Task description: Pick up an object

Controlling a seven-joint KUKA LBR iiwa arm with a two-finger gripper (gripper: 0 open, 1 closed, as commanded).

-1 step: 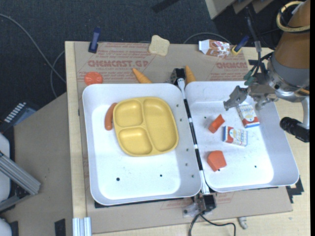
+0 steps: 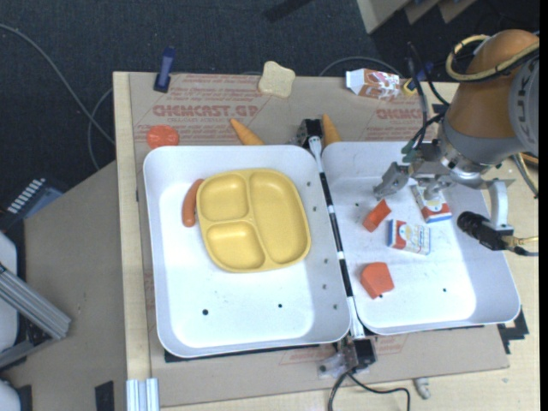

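My gripper (image 2: 408, 190) hangs over the back half of the right bin (image 2: 479, 298), and its two grey fingers stand apart with nothing between them. An orange-red chunk (image 2: 376, 216) lies just below the left finger (image 2: 390, 181). A small red, white and blue carton (image 2: 437, 213) sits by the right finger (image 2: 425, 197). A larger white carton (image 2: 409, 235) lies flat a little nearer the front. An orange-red block (image 2: 376, 279) rests near the bin's left wall.
The left bin (image 2: 257, 324) holds a yellow divided plate (image 2: 253, 219) and a sausage (image 2: 190, 202) beside it. Behind the bins on the cardboard lie a bread slice (image 2: 276, 78), a carton (image 2: 374, 82), two carrot pieces (image 2: 246, 132), a red disc (image 2: 163, 135) and a blue item (image 2: 163, 68).
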